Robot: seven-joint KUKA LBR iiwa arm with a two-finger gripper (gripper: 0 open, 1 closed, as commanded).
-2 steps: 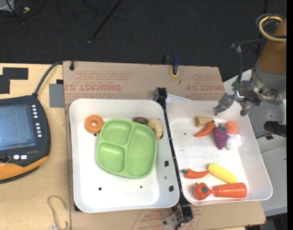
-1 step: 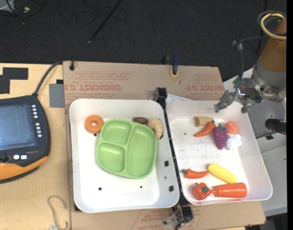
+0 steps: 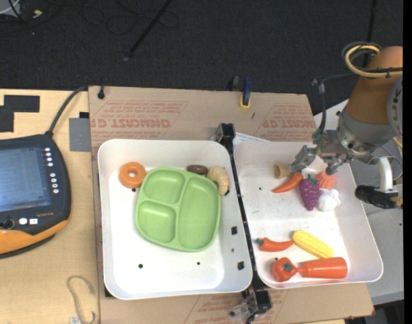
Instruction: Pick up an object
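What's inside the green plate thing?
The green divided plate shows bare green sections with no food inside. A croissant and donut lie beside it. The bin floor underneath is covered.

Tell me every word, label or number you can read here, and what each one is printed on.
"CHEMCAST. GP" on the cardboard sheet behind the left bin; it reads upside down from this camera.
The same red print behind the right bin, partly legible.
More red print on the cardboard's front edge, too small to read.
Handheld control pad: screen text and button labels too blurred to read.
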